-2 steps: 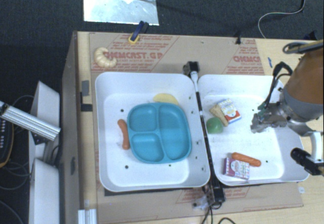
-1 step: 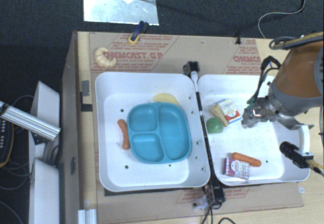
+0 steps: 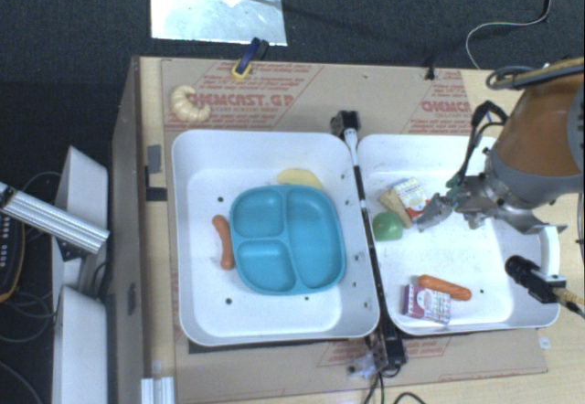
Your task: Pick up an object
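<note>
I see my hand [image 3: 430,213] low in the right white bin [image 3: 484,315], its grip unreadable, beside the crinkled snack wrapper [image 3: 407,194] and round green fruit [image 3: 388,227], risking a nudge not a grasp.

showing: blue divided tray [image 3: 286,239], orange sausage [image 3: 224,241], green ball [image 3: 388,227], white bins [image 3: 196,174], orange carrot [image 3: 444,287].

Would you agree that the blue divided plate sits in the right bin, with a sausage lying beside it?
Not quite: the camera view shows the blue divided plate in the left bin, not the right one. The sausage does lie beside it.
</note>
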